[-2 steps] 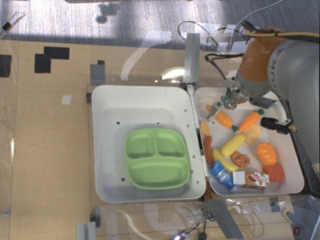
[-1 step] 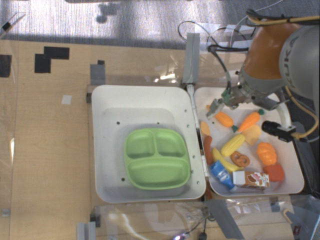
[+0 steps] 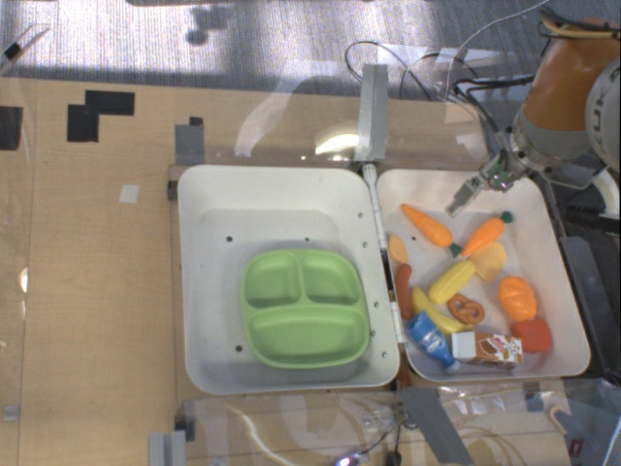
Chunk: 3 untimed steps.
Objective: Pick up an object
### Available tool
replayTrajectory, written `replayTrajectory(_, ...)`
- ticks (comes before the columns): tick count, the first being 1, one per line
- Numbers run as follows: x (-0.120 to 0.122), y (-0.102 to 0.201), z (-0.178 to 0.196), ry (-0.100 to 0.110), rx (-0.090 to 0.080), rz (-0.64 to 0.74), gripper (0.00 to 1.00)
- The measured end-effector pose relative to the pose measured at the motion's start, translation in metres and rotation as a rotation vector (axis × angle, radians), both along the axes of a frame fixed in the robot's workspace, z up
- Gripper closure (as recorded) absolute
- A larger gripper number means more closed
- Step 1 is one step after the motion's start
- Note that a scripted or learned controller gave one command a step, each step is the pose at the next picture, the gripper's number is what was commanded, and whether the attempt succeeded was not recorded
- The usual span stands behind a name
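Two white bins sit side by side on the bench. Left bin (image 3: pixel 204 260) bears a green divided tray (image 3: pixel 306 309). Right bin (image 3: pixel 563 289) holds a heap of toy food: two carrots, one (image 3: pixel 427 225) near the bin's middle top and another (image 3: pixel 483 235) just beside it, a corn cob (image 3: pixel 452 281), a pretzel (image 3: pixel 466 309), an orange fruit (image 3: pixel 517 298), a red block (image 3: pixel 532 336), a blue packet (image 3: pixel 429 338) and a small carton (image 3: pixel 498 349). The gripper (image 3: pixel 475 190) hangs over the right bin's upper part, near the first carrot but apart from it. Its fingers look narrowly parted, perhaps, though the view is small, and nothing sits between them.
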<state>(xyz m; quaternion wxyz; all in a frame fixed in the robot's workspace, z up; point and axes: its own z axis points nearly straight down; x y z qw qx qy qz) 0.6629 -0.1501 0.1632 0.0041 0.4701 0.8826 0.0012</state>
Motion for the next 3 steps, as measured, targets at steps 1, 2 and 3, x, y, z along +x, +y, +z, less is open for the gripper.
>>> replayTrajectory(1,-0.018,0.056,-0.042,0.002,0.001,0.101,0.00)
replayTrajectory(2,-0.015,0.057,-0.028,-0.007,0.000,0.103,1.00)
replayTrajectory(3,-0.004,0.052,-0.053,-0.040,0.004,-0.327,1.00)
